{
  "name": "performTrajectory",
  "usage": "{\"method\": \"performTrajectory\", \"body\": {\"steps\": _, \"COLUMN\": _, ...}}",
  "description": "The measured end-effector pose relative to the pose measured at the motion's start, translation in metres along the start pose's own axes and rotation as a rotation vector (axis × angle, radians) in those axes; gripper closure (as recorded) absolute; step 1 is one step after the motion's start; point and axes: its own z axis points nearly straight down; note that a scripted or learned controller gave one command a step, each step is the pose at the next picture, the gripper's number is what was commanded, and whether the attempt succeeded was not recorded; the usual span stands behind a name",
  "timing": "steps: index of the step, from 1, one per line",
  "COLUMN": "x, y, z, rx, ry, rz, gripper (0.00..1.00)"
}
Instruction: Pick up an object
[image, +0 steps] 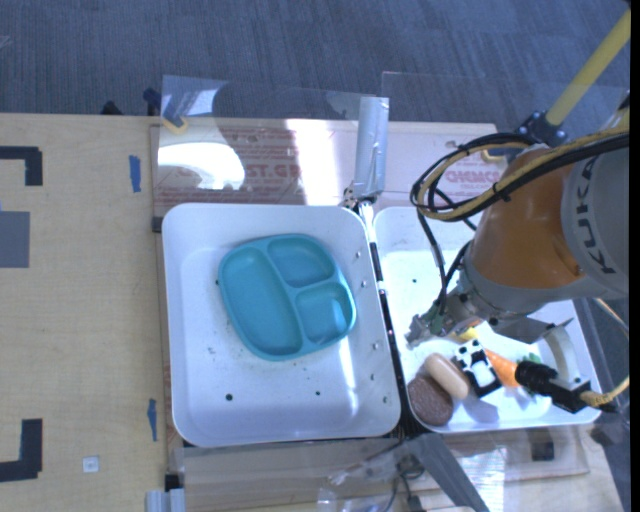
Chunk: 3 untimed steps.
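Observation:
The gripper (432, 327) hangs low over the right bin (400, 262), near its left wall, under the grey and orange arm. Just below it, at the bin's front, lie a tan bun-like piece (449, 376) and a dark brown round piece (431, 401), which touch each other. To their right are a small black-and-white object (477, 366) and an orange carrot-like piece (506, 372). Nothing shows in the gripper. The arm hides the back and right part of this bin.
The left bin (190, 330) holds a blue divided plate (287, 295) near its middle. A metal post (371, 150) stands at the back between the bins. Pale wood bench lies to the left.

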Motion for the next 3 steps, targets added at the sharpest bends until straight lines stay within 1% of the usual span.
{"method": "performTrajectory", "body": {"steps": 1, "x": -0.023, "y": -0.018, "z": -0.219, "rx": -0.006, "ry": -0.006, "rz": -0.127, "gripper": 1.00}}
{"method": "performTrajectory", "body": {"steps": 2, "x": 0.003, "y": -0.003, "z": -0.101, "rx": 0.012, "ry": 0.002, "rz": -0.109, "gripper": 1.00}}
{"method": "performTrajectory", "body": {"steps": 3, "x": -0.062, "y": -0.035, "z": -0.164, "rx": 0.000, "ry": -0.005, "rz": -0.148, "gripper": 1.00}}
